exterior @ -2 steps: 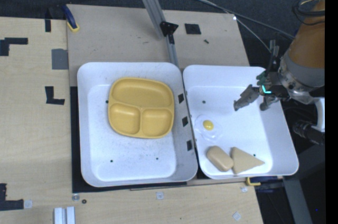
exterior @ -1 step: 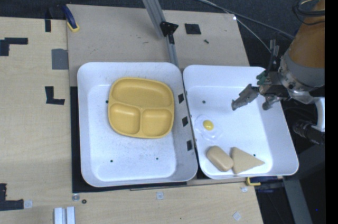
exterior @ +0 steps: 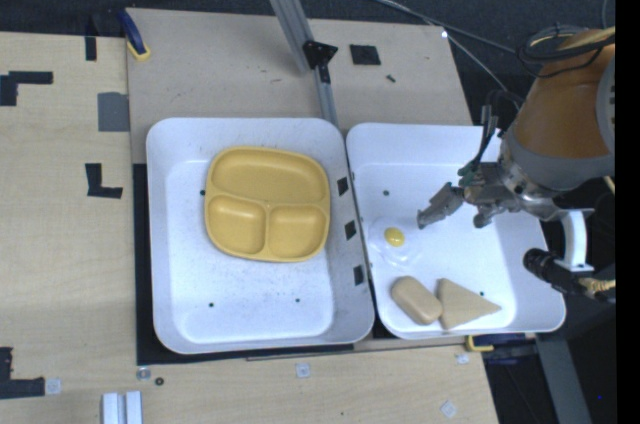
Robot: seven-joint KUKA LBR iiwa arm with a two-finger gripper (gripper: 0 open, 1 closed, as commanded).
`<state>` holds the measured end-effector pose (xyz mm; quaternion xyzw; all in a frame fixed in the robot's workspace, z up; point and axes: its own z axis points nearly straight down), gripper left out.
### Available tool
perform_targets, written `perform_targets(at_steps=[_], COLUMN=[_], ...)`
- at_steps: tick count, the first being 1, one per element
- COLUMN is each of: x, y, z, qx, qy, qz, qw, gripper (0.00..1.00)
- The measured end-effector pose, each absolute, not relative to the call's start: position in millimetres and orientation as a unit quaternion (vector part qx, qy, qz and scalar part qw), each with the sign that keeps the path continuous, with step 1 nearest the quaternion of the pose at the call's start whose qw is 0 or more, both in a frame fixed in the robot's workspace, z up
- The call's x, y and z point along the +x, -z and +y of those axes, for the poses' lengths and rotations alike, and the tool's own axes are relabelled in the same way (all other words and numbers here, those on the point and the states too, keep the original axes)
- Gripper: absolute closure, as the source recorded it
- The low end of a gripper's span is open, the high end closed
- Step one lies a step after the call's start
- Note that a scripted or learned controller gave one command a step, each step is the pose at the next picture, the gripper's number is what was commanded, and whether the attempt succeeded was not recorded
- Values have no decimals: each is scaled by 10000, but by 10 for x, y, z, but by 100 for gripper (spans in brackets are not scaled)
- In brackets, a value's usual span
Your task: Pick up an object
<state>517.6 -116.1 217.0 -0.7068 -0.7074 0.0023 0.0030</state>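
1 fixed camera looked down at a slant from above the bench [exterior: 250, 52], taking in both bins left of the gripper [exterior: 458, 210] (arm entering from the right).

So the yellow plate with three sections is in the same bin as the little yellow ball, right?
Not quite. The camera view shows the yellow three-section plastic plate alone in the left white bin. The little yellow ball lies in the right white bin, with two tan blocks.

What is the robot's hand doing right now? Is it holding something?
Hand: open, holding nothing, above the right bin.
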Motion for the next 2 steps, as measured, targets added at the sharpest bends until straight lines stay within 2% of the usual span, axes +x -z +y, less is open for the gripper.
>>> perform_targets(at_steps=[2], x=[5100], y=[-1086], z=[-1139], qx=[-7073], qy=[-27], qz=[-7069], qw=[36], gripper=[0])
